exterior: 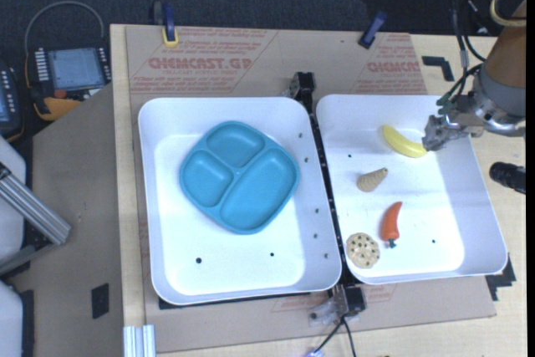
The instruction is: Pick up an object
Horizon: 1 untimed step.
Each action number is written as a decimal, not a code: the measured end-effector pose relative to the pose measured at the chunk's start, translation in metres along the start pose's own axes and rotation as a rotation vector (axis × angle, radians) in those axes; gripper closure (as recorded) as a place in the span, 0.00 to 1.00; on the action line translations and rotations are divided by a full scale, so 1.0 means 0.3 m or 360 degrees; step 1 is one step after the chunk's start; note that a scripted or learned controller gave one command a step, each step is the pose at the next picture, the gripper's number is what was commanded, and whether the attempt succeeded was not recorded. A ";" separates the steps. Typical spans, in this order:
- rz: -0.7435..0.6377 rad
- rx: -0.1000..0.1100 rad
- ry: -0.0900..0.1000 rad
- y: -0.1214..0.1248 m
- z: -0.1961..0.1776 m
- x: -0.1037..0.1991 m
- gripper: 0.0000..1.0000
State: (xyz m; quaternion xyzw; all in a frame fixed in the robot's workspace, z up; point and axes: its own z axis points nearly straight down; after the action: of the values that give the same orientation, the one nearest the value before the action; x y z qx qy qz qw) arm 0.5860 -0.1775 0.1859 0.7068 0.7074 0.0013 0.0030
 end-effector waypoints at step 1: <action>-0.0001 -0.0005 -0.0002 0.030 -0.207 0.003 1.00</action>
State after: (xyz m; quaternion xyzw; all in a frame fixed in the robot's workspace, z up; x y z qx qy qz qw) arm 0.5947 -0.1766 0.2480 0.7065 0.7077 0.0021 0.0046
